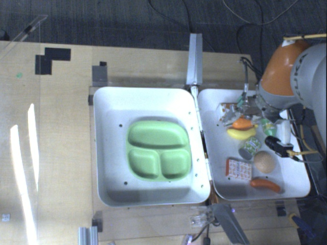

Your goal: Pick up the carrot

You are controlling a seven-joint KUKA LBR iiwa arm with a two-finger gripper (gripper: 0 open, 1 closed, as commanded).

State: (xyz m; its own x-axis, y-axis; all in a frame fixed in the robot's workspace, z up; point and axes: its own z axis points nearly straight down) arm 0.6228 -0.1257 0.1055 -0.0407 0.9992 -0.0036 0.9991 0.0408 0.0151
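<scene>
Setting: a pale wooden bench (51,152) against a dark floor at the far side, where loose cables (173,4) trail
Bins: two shallow white bins side by side, parted by a metal post (194,60) at their far end
Left bin (102,137): holds just a green divided plate (157,149), lying flat in the middle, well apart from the work
Right bin (217,137): crowded, and it holds everything the task concerns
Carrot (243,122): judged to be the small bright orange piece in the far half of the right bin, lying roughly crosswise
Arm (306,80): reaches in from the right, its orange band over the bin's far right corner, so the tool comes down over the carrot's end of the bin
Gripper (239,110): sits just on the far side of the carrot, very close to it; whether it is spread or pressed together cannot be told, and no hold on the carrot is visible
Closest neighbour: a yellow fruit (241,133) touches the carrot's near side, so a low approach may catch it too
Right of the carrot: a small green thing (266,125), too blurred to name
Nearer: a small can (251,146), a tan round item (264,162) and a red-and-white packet (238,168), all clear of the carrot
Possible mix-up: a reddish-orange sausage-shaped piece (265,185) by the near wall could pass for the target
</scene>
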